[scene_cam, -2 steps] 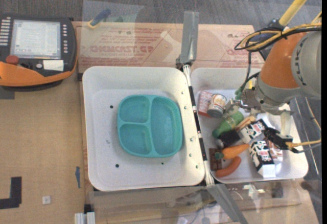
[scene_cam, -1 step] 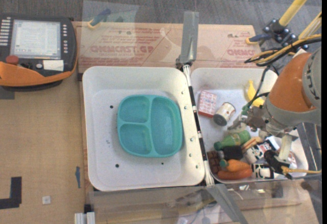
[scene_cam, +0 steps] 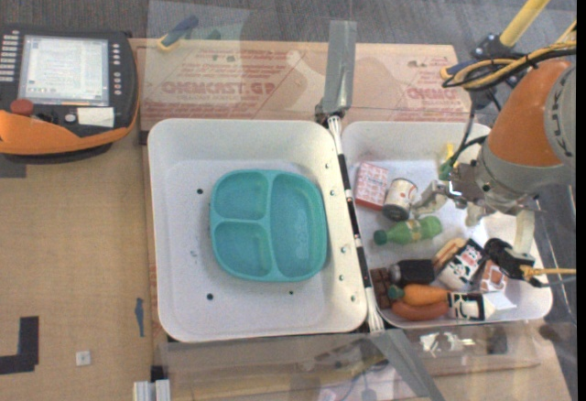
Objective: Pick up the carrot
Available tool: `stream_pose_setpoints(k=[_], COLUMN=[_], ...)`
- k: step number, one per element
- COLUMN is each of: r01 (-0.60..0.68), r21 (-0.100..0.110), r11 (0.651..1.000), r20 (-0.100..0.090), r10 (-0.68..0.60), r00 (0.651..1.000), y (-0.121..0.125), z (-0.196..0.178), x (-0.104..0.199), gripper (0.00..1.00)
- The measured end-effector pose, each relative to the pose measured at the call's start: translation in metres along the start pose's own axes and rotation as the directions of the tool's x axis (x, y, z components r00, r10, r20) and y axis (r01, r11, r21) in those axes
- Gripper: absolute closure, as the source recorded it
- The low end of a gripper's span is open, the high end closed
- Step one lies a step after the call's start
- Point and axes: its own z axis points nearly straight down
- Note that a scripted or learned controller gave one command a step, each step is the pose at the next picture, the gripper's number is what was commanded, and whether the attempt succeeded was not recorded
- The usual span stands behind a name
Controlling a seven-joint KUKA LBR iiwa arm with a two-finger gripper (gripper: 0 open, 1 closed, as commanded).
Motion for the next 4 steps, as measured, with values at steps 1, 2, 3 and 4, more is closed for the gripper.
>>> stream_pose_setpoints(k=[1, 2, 3, 4], r01=[0.221, 0.021, 0.241, 0.239], r21=[-0.008, -0.007, -0.009, -0.014], r11=[0.975, 1.0, 0.971, 0.971], r20=[0.001, 0.001, 0.004, 0.004], r10=[-0.221, -0.02, -0.241, -0.239], r00=[0.975, 1.0, 0.971, 0.971], y=[-0.045, -0.079, -0.084, -0.083], z=[-0.004, 0.021, 0.021, 0.01], x=[-0.029, 0.024, 0.028, 0.029], gripper=[0.0, 0.0, 0.0, 1.0])
